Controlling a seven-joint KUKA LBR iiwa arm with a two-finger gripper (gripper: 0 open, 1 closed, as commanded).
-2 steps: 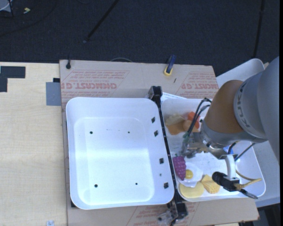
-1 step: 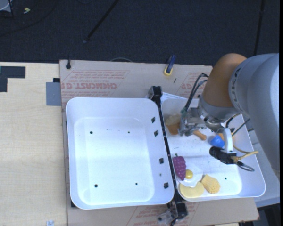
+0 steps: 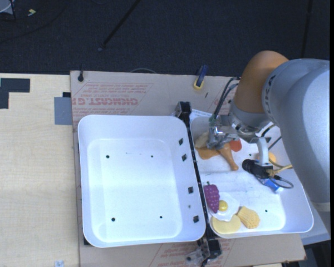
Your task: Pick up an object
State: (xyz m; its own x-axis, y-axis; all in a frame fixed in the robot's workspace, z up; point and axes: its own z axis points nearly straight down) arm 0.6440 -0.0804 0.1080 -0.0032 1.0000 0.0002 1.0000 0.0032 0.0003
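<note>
Left bin (image 3: 89,149): shallow and white, on the view's left; its pale floor shows four small dark dots.
Right bin (image 3: 292,218): shallow and white, set edge to edge with the left bin along a black divider strip (image 3: 190,166); all the loose things lie in this one.
Orange-brown toy piece (image 3: 211,152): at the far end of the right bin, close to the divider, with one narrow limb slanting toward the bin's middle.
Red piece (image 3: 236,146): small, just beside the orange-brown toy piece on the arm's side.
Purple grape bunch (image 3: 211,196): against the divider wall, in the near half of the right bin.
Fried-egg toy (image 3: 225,209): white with a yellow yolk, touching the grape bunch, with a pale yellow edge showing under it.
Yellow textured block (image 3: 248,217): just beside the egg, near the bin's front wall.
Gripper (image 3: 217,138): low over the far end of the right bin, right at the orange-brown toy piece.
Grip state: cannot be told from this view; nothing is seen held.
Arm (image 3: 300,110): grey with an orange band, reaching in from the right across the right bin.
Cardboard sheet (image 3: 117,96): brown with red print, under both bins, carrying a blue and yellow clamp (image 3: 200,78) on its far edge.
Worktop (image 3: 28,177): pale wood, left of the cardboard.
</note>
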